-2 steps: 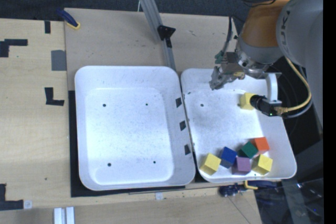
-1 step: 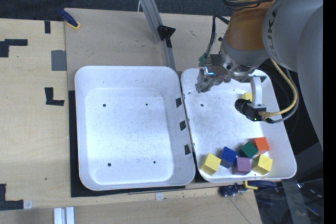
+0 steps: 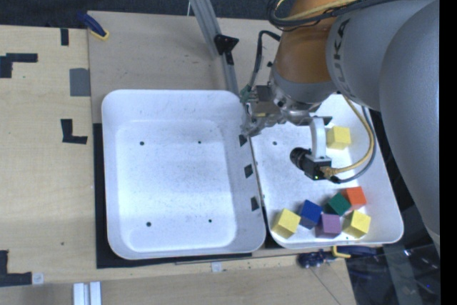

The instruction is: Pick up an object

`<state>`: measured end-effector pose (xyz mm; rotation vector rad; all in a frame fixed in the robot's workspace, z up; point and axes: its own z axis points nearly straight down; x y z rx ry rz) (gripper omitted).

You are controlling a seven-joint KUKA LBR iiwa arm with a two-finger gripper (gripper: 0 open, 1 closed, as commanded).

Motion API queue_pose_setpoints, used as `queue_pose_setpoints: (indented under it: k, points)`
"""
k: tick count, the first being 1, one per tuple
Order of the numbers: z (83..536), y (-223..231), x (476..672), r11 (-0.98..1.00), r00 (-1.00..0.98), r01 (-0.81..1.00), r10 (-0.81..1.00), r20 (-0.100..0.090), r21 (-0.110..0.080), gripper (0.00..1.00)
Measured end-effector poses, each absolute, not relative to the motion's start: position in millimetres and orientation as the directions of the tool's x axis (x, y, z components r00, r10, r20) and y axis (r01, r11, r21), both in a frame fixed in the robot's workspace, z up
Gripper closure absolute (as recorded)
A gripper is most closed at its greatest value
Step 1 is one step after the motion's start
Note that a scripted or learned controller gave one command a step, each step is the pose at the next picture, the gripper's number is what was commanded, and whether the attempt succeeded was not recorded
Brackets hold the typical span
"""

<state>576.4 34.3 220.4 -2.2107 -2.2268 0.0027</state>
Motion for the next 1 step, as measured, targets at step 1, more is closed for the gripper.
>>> queue_pose_setpoints:
  k: [1]
  points:
    - [212.5,86.8,564.5,0.007,-0.007,1.0,1.0,0.001,-0.004,1.0]
